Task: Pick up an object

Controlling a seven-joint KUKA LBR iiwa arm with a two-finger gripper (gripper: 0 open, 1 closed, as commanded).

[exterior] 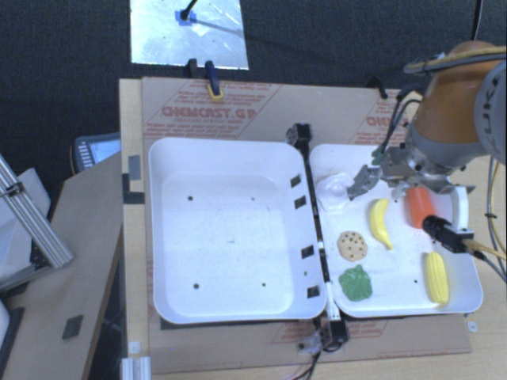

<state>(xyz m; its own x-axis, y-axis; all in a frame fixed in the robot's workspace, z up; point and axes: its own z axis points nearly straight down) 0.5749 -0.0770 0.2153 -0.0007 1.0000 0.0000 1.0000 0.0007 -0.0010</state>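
My gripper (363, 183) hangs over the upper left part of the right bin (467, 295), reaching in from the right. A pale, clear-looking object (333, 188) lies just to its left, near the bin's corner. Below the gripper lies a yellow banana (381, 222). An orange carrot-like piece (418, 207) rests to the right, partly under the wrist. Further forward are a round cookie (352, 245), a green broccoli-like piece (356, 283) and a yellow corn cob (436, 276). I see nothing held in the gripper.
The left bin (158, 236) stands beside the right one, with a black divider strip (309, 212) and clips between them. Both bins rest on a cardboard sheet (238, 109). A metal rail (32, 220) lies off the bench at far left.
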